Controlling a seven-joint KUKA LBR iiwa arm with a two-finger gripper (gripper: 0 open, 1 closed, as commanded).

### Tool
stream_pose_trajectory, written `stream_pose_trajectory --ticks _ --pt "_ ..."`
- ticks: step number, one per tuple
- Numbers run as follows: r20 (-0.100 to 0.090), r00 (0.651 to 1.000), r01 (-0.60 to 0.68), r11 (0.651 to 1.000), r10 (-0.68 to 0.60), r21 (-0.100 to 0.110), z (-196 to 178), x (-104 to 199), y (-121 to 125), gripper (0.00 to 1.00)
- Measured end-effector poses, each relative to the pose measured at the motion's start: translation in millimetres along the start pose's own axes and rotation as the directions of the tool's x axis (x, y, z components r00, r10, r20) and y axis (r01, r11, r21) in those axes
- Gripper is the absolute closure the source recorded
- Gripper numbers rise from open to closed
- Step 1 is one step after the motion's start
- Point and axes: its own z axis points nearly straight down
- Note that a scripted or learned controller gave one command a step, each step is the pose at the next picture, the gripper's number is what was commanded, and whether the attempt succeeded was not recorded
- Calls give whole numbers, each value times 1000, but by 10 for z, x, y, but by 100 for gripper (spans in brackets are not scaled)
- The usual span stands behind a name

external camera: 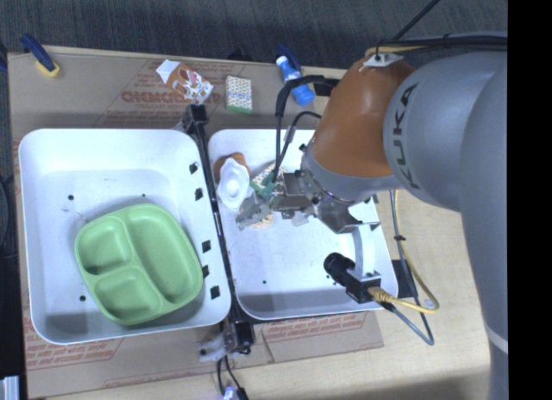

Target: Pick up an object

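The tabletop is pale wood, largely covered by a flattened brown cardboard sheet with red print. On the cardboard sit two shallow white bins side by side, the left bin and the right bin, their inner walls touching. Along the cardboard's far edge lie a small crumpled packet, a little patterned square and a blue clamp; another blue clamp, possibly with a yellow tip, grips the far left corner.

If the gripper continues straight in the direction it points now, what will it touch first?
Probably the small pile of objects at the upper left of the right bin; the gripper points left and down at it. Depth is unclear.
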Motion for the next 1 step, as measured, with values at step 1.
stream_pose_trajectory --ticks 1 --pt "0 1000 0 1000 0 0 0 0 0 0"
